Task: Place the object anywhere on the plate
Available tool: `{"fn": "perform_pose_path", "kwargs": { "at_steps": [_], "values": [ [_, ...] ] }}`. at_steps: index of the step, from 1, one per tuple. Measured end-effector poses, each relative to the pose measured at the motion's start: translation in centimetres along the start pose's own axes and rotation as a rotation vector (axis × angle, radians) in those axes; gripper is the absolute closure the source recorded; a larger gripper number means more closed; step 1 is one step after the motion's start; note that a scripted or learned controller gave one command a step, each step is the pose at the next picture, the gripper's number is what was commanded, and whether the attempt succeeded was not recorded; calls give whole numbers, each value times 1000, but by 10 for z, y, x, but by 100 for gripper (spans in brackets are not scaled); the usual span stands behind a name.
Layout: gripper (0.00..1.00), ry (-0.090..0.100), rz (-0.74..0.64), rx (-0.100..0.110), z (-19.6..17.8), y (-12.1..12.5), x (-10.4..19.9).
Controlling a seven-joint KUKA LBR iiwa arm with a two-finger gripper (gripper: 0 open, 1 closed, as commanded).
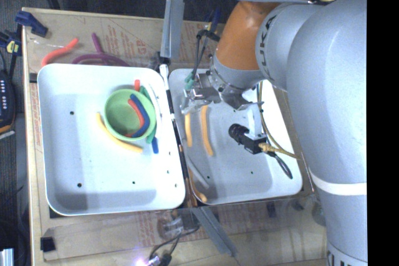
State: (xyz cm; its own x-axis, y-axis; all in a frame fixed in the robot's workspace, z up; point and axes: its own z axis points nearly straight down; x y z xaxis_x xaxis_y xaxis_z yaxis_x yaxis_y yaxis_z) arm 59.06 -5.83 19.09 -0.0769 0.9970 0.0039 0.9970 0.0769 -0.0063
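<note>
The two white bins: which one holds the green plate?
The left bin holds the green plate; the right bin, under the arm, holds orange sticks.

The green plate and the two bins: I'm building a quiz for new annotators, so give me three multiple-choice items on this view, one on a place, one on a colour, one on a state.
1. Which bin holds the green plate?
A. the left bin
B. the right bin
C. neither

2. What colour are the two sticks under the gripper?
A. blue
B. orange-yellow
C. white

3. Where do those sticks lie?
A. on the plate
B. on the right bin's floor
C. on the bench outside the bins

Answers:
1 A: the plate sits in the left bin.
2 B: both are orange-yellow.
3 B: they lie on the floor of the right bin, apart from the plate.
</note>
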Motion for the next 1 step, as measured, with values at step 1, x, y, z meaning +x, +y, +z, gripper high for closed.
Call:
{"fn": "perform_pose_path", "kwargs": {
  "at_steps": [1],
  "values": [
    [0,0,0,0,0,0,0]
  ]
}}
